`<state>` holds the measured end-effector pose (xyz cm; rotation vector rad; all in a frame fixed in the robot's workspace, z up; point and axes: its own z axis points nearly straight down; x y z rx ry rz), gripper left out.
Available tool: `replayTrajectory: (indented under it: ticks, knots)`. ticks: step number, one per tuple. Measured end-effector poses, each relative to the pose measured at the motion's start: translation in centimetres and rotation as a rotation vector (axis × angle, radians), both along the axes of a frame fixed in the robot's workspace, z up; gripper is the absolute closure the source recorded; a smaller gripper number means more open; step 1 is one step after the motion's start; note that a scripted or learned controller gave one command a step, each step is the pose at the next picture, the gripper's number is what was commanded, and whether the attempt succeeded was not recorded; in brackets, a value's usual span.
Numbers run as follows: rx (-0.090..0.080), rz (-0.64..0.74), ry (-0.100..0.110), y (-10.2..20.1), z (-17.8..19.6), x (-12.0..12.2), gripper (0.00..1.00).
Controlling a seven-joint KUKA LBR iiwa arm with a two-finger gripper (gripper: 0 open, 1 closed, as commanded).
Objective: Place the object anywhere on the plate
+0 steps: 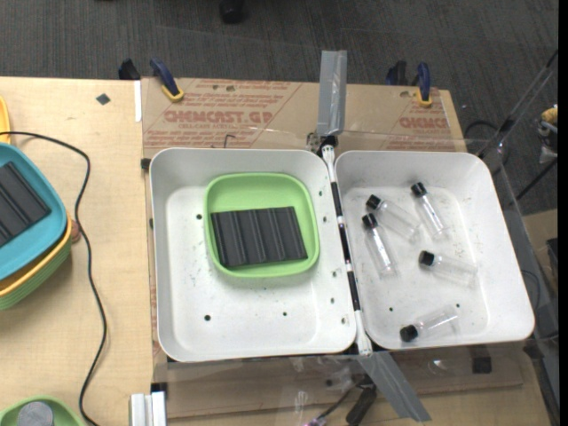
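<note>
I see two white bins side by side on my bench. The left bin [177, 318] holds a green plate [262, 225], square with rounded corners, and a dark ribbed insert [257, 236] lies on it. The right bin [501, 238] holds five clear vials with black caps, scattered apart: one far right [428, 207], one far left [389, 214], one toward the bin's left side [377, 242], one mid-right [448, 266] and one near the front [429, 324].
</note>
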<state>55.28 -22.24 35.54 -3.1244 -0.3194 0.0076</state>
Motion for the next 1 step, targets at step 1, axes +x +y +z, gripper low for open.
replayTrajectory:
  ticks: [1]
  knots:
    - [0.0, -0.004, 0.001, 0.04, -2.27, -0.65, 0.0]
